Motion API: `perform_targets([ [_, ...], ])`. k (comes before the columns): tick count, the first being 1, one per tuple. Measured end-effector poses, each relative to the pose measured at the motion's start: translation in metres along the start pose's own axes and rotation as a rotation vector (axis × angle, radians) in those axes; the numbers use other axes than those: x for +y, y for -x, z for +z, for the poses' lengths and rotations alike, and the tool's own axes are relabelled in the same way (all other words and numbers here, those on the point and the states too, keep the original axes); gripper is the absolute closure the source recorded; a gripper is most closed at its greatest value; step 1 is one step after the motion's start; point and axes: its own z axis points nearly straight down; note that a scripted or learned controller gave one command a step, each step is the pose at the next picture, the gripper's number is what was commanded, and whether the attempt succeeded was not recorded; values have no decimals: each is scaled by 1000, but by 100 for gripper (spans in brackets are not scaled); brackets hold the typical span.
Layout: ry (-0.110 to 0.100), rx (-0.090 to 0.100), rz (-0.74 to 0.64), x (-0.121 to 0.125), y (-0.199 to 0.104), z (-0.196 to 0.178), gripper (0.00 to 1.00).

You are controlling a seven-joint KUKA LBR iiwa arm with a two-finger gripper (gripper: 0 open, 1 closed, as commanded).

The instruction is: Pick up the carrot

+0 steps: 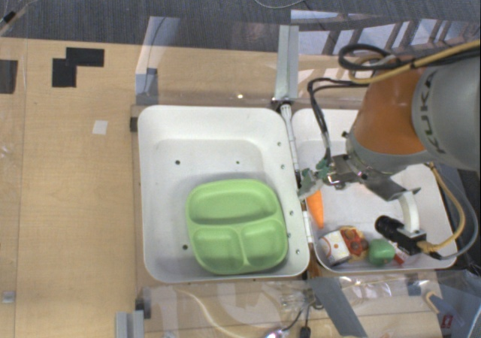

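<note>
The carrot (316, 209) is a small orange piece lying along the left wall of the right bin (302, 131), its thin end pointing toward the front. A bit of green shows just above it by the bin wall. My gripper (329, 172) hangs low over the right bin, just above and slightly to the right of the carrot, under the grey arm with its orange band. The wrist hides the gripper's tips, and nothing shows whether it touches the carrot.
A green divided plate (237, 225) lies in the front of the left bin (173, 141). At the front of the right bin lie a white-and-red can (334, 245), a small orange-red toy (352, 239) and a green toy (380, 252).
</note>
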Motion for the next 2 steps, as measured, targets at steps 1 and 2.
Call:
perform_targets([
  [1, 2, 0, -3, 2, 0, -10, 100],
  [2, 2, 0, -3, 2, 0, -10, 0],
])
